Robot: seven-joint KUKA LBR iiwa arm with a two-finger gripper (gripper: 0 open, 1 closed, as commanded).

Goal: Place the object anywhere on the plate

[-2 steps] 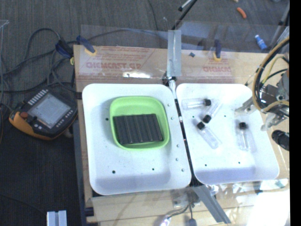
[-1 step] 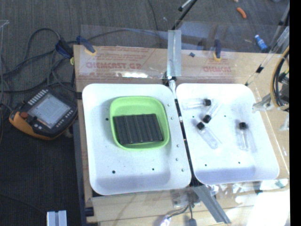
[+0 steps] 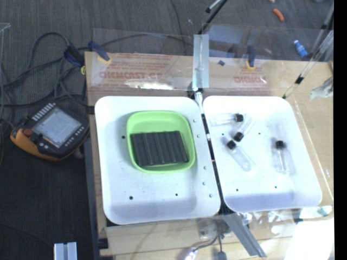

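Two bins: left bin (image 3: pixel 111 199) and right bin (image 3: pixel 303 191), both plain white with small dark dots. Plate (image 3: pixel 133 124) lime green, square. On it a dark grey ribbed slab (image 3: pixel 159 149), lengthwise ridges. Clear vials (image 3: pixel 239 155) with black caps. Surface (image 3: pixel 320 99) pale tan wood. Red lettering on clear sheet (image 3: pixel 135 72) at far side. Pendant (image 3: pixel 51 131) on dark floor: orange, grey screen.
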